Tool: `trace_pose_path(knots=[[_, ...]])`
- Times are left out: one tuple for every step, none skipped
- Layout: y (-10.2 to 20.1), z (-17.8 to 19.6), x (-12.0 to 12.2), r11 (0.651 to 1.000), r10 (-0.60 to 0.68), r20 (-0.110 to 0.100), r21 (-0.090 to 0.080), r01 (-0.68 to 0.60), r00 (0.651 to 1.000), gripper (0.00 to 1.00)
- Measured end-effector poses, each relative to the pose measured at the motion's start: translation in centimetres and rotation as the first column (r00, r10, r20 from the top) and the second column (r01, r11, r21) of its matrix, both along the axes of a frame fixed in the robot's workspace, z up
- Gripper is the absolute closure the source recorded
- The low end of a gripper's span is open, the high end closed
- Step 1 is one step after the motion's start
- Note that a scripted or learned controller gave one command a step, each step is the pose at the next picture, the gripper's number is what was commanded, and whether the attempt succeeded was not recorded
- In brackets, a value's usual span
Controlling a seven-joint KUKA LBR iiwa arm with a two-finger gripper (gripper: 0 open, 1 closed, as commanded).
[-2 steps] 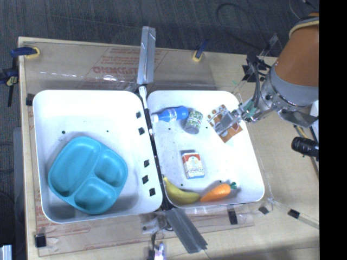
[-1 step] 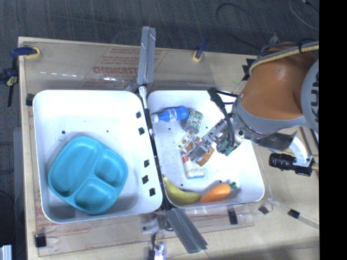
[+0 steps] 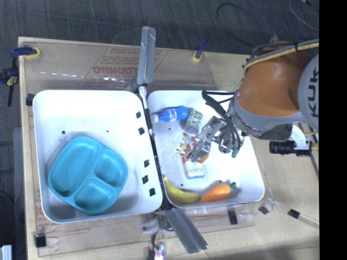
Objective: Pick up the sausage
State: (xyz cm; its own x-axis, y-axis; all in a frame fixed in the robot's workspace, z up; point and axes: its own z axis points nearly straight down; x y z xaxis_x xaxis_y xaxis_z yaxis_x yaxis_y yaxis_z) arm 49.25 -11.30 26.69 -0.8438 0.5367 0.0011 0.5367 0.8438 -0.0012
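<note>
My gripper (image 3: 205,141) hangs low over the middle of the right bin (image 3: 246,169), below the orange-banded wrist. A small reddish-brown piece (image 3: 191,149), which looks like the sausage, lies right under the gripper's tip at its left side and is partly hidden by it. I cannot make out whether the gripper touches it or holds it.
Around it in the right bin are a blue bottle (image 3: 171,114), a can (image 3: 194,119), a small white packet (image 3: 194,171), a banana (image 3: 180,193) and a carrot (image 3: 218,191) at the front wall. The left bin (image 3: 40,107) holds a blue divided plate (image 3: 87,172).
</note>
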Motion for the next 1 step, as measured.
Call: trace_pose_path(knots=[[3.85,2.31,3.78,1.000,0.005,0.003,-0.001,-0.005,1.000,1.00]])
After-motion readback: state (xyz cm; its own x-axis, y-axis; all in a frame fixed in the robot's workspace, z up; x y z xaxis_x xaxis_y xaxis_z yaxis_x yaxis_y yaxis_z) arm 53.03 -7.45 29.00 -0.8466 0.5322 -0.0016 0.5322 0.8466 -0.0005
